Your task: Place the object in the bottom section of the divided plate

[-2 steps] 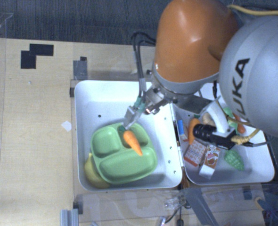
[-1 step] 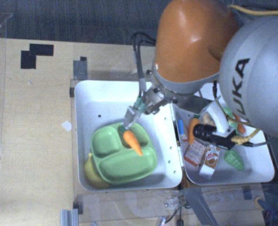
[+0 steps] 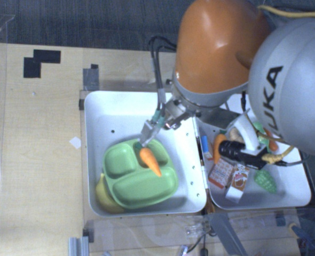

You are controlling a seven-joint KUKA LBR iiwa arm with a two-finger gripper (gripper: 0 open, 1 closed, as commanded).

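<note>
The carrot lies tilted on the green divided plate, across the ridge between its upper right section and the large bottom section, its tip toward the latter. The fingers hang just above the carrot's blunt end; whether they grip it I cannot tell. The plate sits in the left white bin, partly covering a yellow item.

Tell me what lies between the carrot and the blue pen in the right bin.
In the camera view, between the carrot and the blue pen lie the green divided plate's rim, bare left bin floor, and the bins' adjoining walls.
</note>
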